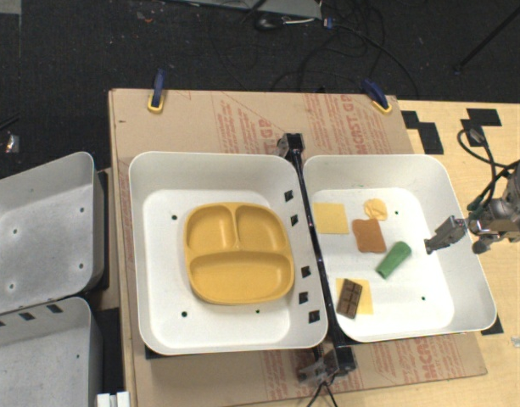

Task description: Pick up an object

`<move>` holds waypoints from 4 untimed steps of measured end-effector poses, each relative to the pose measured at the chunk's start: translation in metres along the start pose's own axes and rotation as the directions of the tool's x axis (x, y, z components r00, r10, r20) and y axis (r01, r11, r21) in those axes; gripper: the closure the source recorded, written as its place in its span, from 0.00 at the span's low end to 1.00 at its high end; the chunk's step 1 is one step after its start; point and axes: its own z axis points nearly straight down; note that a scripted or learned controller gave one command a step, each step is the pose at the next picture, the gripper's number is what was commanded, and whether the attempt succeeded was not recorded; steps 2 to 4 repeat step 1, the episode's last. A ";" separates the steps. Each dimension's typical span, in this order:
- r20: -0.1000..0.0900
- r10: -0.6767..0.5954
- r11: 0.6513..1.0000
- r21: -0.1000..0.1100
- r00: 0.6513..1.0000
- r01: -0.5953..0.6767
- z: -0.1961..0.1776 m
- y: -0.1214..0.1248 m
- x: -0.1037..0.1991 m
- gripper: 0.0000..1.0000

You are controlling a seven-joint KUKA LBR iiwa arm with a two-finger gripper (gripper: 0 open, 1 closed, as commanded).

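From the camera view, the gripper [446,236] sat at the right rim of the right bin [429,312], reaching in from the right edge of the frame, with a dark finger [443,235] slanting down and to the left over the bin's white wall. Whether the claw was spread or clenched could not be told from this angle; nothing was visible between its fingers, and it touched none of the items. Only the wrist end of the arm [497,219] showed, a grey metallic cluster with cables above it, lying low and roughly level across the bench edge. The closest item was a green cylinder [394,259], lying tilted on the bin floor near the gripper but apart from it. Just left of the cylinder lay a brown rectangular piece [369,236], with a small round orange piece [375,209] above it and a pale yellow square slice [331,218] further left. Toward the bin's front lay a dark chocolate bar [349,298] resting on another yellow slice [363,298]. The left bin [158,312] held a yellow divided plate [239,253] with three compartments, well apart from the gripper. Both bins stood side by side on a cardboard-covered bench [243,117].
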 end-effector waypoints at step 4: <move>-0.002 0.002 1.000 0.005 1.000 -0.002 0.062 0.002 -0.005 0.00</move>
